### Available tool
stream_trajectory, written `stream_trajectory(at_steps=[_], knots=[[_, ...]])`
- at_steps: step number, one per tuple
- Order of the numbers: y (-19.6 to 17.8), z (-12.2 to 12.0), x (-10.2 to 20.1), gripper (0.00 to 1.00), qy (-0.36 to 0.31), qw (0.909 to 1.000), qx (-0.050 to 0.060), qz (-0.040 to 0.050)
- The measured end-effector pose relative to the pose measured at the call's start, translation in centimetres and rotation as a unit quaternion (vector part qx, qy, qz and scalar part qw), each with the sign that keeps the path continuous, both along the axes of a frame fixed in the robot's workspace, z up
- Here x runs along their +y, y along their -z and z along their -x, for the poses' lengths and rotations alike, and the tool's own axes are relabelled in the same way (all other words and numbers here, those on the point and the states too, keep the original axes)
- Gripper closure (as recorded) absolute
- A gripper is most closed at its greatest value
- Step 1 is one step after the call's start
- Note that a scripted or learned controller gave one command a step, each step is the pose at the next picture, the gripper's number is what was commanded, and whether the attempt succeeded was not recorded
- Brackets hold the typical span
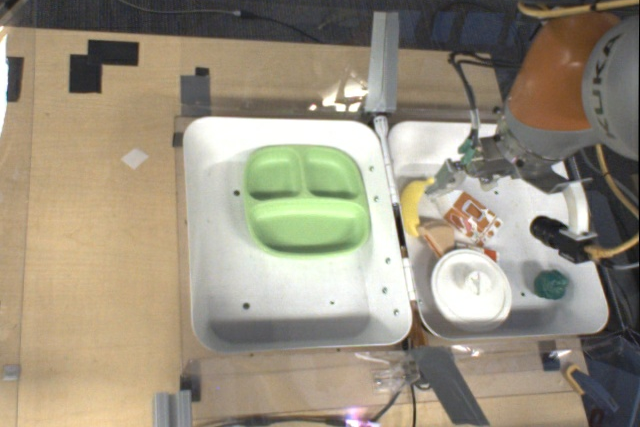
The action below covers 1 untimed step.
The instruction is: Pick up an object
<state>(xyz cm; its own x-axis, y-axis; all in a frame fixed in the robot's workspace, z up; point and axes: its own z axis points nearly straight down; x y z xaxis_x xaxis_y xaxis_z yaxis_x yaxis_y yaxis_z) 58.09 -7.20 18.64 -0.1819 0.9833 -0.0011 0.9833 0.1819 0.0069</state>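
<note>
Gripper (pixel 470 163), finger spread impossible to tell, low over crowded right bin (pixel 590 310) beside banana (pixel 411 202) and orange-patterned packet (pixel 470 217); likely to nudge neighbours, missing everything.

My bench (pixel 100 245) is pale wood, and it bears two shallow white bins side by side. My left bin (pixel 215 295) holds a green tray with three compartments (pixel 304 198), lying flat near its middle. My right bin (pixel 590 310) touches the left along a shared rim. A grey metal post (pixel 383 65) stands behind the seam. Black markers (pixel 100 63) lie at far left.
</note>
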Motion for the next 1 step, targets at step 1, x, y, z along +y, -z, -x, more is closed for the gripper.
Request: stream_trajectory(at_steps=[1], knots=[[-3.61, -2.52, 2.80, 0.00, -0.053, 0.9986, 0.001, 0.0003]])
